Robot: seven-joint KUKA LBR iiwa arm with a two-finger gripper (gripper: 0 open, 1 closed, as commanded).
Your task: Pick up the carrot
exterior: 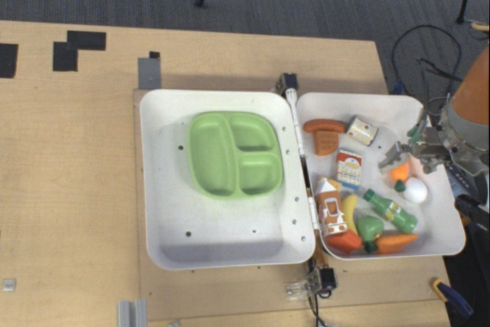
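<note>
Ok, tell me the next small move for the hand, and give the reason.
Probably shift the hand toward the near edge of the right bin and line it up over the carrot. The carrot lies along that bin's front wall, beside the green bottle, while the hand sits above the white egg, well short of the carrot.

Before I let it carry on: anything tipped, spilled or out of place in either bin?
Nothing spilled or damaged. The green plate lies flat in the left bin. The toy food is heaped loosely in the right bin; the carrot lies at its near edge, away from the gripper.
</note>
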